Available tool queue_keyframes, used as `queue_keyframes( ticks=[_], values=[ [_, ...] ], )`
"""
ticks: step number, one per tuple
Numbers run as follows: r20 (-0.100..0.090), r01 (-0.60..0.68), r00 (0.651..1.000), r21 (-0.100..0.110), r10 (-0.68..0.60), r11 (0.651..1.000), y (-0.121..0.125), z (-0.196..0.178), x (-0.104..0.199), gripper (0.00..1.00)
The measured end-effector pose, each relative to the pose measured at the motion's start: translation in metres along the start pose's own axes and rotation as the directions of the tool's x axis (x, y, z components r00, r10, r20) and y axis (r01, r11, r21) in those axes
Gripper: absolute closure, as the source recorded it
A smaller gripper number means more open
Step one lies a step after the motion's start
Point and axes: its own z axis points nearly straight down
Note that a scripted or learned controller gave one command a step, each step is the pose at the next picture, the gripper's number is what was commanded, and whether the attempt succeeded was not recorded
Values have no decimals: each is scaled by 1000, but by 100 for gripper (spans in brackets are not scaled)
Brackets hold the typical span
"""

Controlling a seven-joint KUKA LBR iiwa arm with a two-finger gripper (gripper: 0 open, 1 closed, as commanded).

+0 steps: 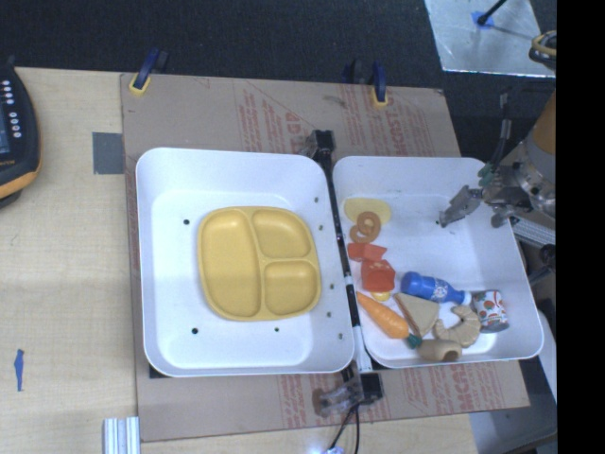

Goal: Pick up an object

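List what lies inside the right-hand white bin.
The right bin holds an orange carrot, a blue bottle, red pieces, a yellow slice and a ring. Tan items overlap near its front edge, hiding whatever lies beneath them.

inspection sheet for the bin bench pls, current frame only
Surface: cardboard sheet on a wooden bench, held by clamps.
Job's things: right bin holds toy food along its left and near sides, including a carrot, a blue bottle and a pretzel.
Clutter: yellow divided tray in the left bin.
Grippers: gripper over the right bin's far right part, holding nothing.
Cables: black cable at the near edge.
Surroundings: orange pendant at left.
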Motion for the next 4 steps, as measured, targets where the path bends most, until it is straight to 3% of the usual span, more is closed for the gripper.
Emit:
queue_keyframes(
  ticks=[1,2,3,4],
  values=[
    [-4,6,1000,6,-6,1000,-21,41,70,0],
    [-2,6,1000,-7,-6,1000,23,0,130,0],
    [2,-3,1000,8,3,1000,48,94,90,0],
    [0,1,1000,-4,-1,1000,81,102,97,0]
  ],
)
